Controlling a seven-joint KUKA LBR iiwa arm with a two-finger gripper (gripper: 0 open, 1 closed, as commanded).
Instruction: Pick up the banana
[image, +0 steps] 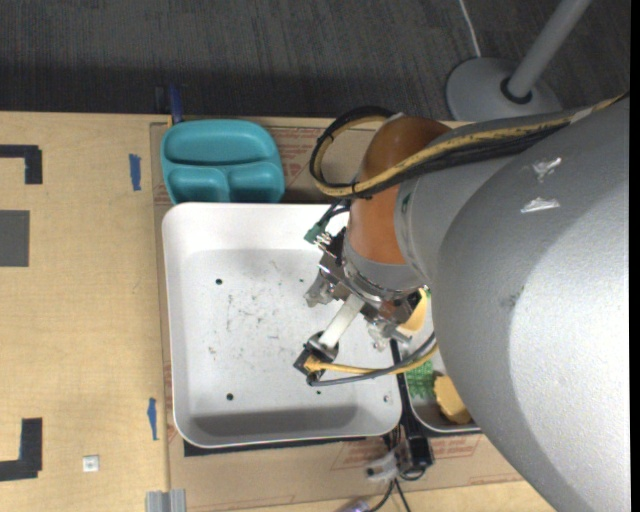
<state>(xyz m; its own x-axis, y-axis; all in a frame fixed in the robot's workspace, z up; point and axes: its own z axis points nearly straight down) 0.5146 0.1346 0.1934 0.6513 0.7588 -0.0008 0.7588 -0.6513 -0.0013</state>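
My gripper (350, 300) hangs over the right edge of the left white bin (200, 300), under the orange band of the wrist. A small yellow patch (416, 314), which may be the banana, peeks out just right of the gripper at the edge of the right bin (425, 420). The arm hides most of it, and I cannot see whether the gripper touches it.
A green item (420, 384) and a tan-yellow item (452, 402) lie in the visible corner of the right bin. A teal divided tray (220, 160) stands beyond the left bin's far edge. The big grey arm covers the right side.
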